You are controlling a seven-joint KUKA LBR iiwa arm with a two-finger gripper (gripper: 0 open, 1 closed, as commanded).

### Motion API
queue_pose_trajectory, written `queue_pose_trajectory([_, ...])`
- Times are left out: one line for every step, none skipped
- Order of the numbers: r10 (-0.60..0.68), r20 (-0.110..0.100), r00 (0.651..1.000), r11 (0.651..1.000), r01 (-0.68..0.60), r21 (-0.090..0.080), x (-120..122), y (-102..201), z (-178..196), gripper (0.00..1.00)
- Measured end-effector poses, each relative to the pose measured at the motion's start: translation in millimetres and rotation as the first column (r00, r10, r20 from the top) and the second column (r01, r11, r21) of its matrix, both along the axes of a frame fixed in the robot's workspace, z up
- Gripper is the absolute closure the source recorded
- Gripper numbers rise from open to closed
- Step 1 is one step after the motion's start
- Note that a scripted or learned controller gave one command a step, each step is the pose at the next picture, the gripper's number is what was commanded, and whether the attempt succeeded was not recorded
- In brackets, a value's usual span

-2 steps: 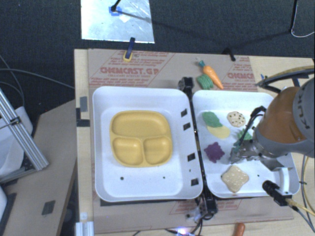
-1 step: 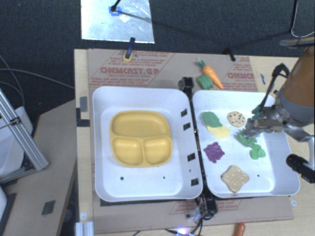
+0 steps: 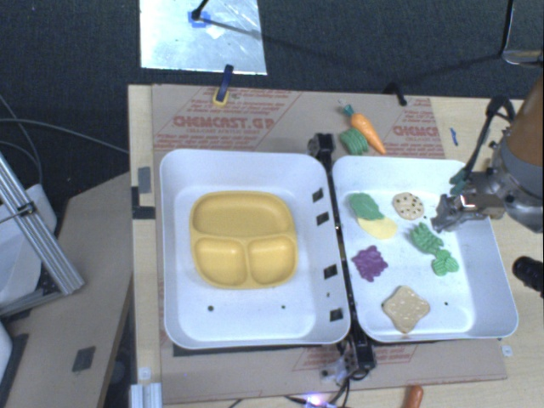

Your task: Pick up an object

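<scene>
Right bin (image 3: pixel 489 313), green toy (image 3: pixel 432 249) under end effector (image 3: pixel 449 213)

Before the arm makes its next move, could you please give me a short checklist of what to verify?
1. Pincer over the right bin: ok, it hangs above the bin's upper right part.
2. Target close by: ok, the green leafy piece lies just below the pincer.
3. Object between the fingers: cannot tell at this size.
4. Neighbours spaced apart: ok, the cookie, purple piece and cracker lie apart from one another.
5. Drop area: ok, the yellow tray sits in the left bin.
6. Strays: not ok, a carrot lies outside the bins.
</scene>
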State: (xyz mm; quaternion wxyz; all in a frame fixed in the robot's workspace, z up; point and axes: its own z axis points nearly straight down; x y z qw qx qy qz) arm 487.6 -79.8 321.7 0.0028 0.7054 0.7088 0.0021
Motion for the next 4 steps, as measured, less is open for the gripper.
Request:
queue_pose_trajectory([0.004, 0.008, 1.000, 1.000, -0.004, 0.001, 0.4, 33.8, 104.0, 1.00])
queue_pose_trajectory([-0.009, -0.009, 1.000, 1.000, 0.009, -0.001, -0.7, -28.5, 33.5, 1.00])
queue_pose_trajectory([0.004, -0.004, 1.000, 1.000, -0.004, 0.000, 138.2, -13.5, -116.4, 1.00])
queue_pose_trajectory([0.000, -0.004, 1.000, 1.000, 0.000, 0.002, 80.8, 5.8, -65.7, 1.00])
